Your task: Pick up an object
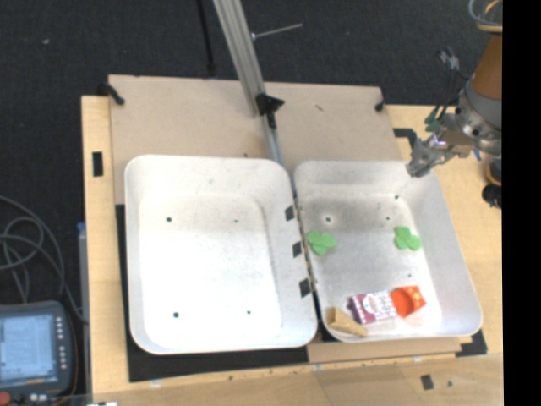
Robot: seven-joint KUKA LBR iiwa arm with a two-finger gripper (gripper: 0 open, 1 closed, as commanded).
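You see two white bins side by side on the bench. The left bin [211, 252] sits on the left half, and the right bin [363, 218] touches it along the middle. The things to pick are all in the right bin. A green piece [320, 242] lies near the left wall of that bin, about halfway down. A second green piece [407, 239] lies across from it, close to the right wall. At the near edge of the bin you find a purple and white packet [373, 307], and an orange thing [407, 300] touches its right end. A small tan block [346, 320] lies just left of the packet, against the near rim. The arm [483, 83] comes in from the right, with its orange band up high. The gripper [421, 164] hangs over the far right corner of the right bin, well apart from all the things. Nothing is seen between its fingers. You cannot tell if the fingers are spread or pressed together, as they look too small and blurry.
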